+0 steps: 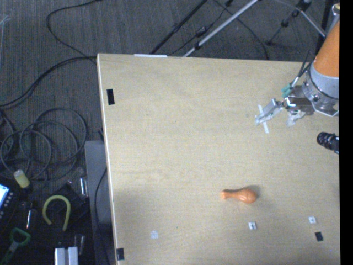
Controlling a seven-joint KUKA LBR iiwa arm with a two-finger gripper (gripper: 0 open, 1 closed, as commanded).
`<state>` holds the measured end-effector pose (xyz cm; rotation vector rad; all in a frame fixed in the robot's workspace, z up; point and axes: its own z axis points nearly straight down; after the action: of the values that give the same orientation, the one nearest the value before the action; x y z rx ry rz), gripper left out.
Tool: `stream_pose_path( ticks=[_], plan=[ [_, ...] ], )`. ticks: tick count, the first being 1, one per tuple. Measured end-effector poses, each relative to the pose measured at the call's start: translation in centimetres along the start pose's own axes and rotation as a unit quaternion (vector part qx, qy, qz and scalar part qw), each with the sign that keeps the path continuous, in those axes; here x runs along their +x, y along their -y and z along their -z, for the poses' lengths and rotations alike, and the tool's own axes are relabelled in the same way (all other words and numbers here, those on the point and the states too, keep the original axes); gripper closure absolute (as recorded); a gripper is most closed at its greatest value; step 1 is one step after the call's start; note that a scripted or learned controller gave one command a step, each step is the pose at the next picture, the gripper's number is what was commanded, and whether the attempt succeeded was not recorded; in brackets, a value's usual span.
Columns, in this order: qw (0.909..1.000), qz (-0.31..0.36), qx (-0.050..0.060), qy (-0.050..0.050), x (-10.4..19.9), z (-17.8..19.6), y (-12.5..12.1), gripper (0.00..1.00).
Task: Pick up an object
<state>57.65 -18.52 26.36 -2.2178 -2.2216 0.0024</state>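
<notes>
Down toward five o'clock on the pale wooden bench top lies the orange thing, small and smooth, shaped rather like a pear or a skittle. It rests on its side, with its round bulb toward three o'clock and its narrow neck pointing to nine o'clock. It sits straight on the bare wood with a faint shadow under it, and nothing touches it. At about five o'clock from it, near but apart, lie two small white squares and a small black tab. A fainter pale mark sits off at eight o'clock. A second black tab lies far away by the board's left edge, at ten o'clock. Well apart from the orange thing, at one o'clock from it, hangs the gripper. Its pale fingers seem to stand spread, with bare wood between them, though at this size the view is poor. Behind it the grey arm with its orange band runs out at three o'clock, cut off by the frame. Beyond the board's left edge, dark cables loop over grey carpet. A yellow-green hook lies there too, among small items too dim to name. Pale rods cross the floor at twelve o'clock.
</notes>
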Motion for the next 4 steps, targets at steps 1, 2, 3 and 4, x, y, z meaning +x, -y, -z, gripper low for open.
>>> stream_pose_path(
  ticks=[1, 2, 3, 4],
  plan=[
    [0.9958, 0.091, 0.000, 0.001, -2.8, -12.5, -5.0, 0.00],
    [0.9906, 0.137, -0.001, 0.002, -1.3, -18.0, -8.8, 0.00],
    [0.9511, 0.309, -0.001, 0.001, 1.7, -17.9, -9.3, 0.00],
    [0.9512, 0.309, -0.003, 0.001, 1.8, -16.9, -9.4, 1.00]
  ],
)
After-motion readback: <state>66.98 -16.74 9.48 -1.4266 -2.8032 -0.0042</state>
